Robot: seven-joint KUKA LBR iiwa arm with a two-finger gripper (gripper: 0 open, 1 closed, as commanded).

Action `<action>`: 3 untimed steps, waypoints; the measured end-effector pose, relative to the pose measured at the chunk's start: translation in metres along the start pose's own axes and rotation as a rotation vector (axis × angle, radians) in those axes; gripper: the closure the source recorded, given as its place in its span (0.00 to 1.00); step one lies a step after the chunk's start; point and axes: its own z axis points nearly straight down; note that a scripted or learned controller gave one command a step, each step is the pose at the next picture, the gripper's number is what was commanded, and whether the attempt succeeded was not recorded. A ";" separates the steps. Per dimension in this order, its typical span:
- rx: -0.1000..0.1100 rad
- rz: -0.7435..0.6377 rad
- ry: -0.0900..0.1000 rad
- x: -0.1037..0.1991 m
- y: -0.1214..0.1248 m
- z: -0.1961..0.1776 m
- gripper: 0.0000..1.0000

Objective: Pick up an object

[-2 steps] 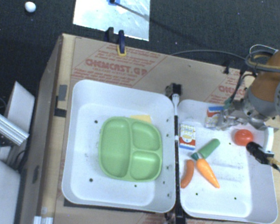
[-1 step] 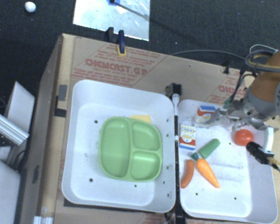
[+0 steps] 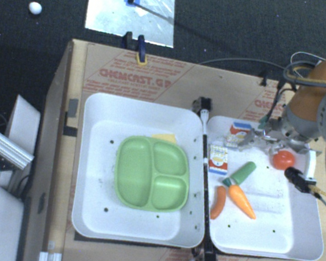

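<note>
My gripper (image 3: 259, 137) hangs low over the back of the right bin (image 3: 293, 241), reaching in from the right under the orange band of the arm (image 3: 319, 85). A red tomato (image 3: 283, 159) lies just to its right and nearer the front. A small red, white and blue packet (image 3: 240, 128) sits right by the gripper's left side. Further forward lie a white and red carton (image 3: 218, 157), a carrot with a green top (image 3: 240, 184) and a second orange piece (image 3: 219, 202). Nothing is visibly held.
The left bin (image 3: 91, 208) holds a green divided plate (image 3: 152, 173) with a yellow item (image 3: 164, 137) behind it. A black clip (image 3: 204, 106) sits on the divider between the bins. Cables and a black part (image 3: 299, 178) hang by the right bin's edge.
</note>
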 end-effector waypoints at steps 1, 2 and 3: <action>0.000 0.001 -0.002 0.011 0.000 0.001 0.00; 0.000 0.001 -0.002 0.024 -0.001 0.002 0.00; 0.001 0.002 -0.003 0.030 -0.001 0.002 0.00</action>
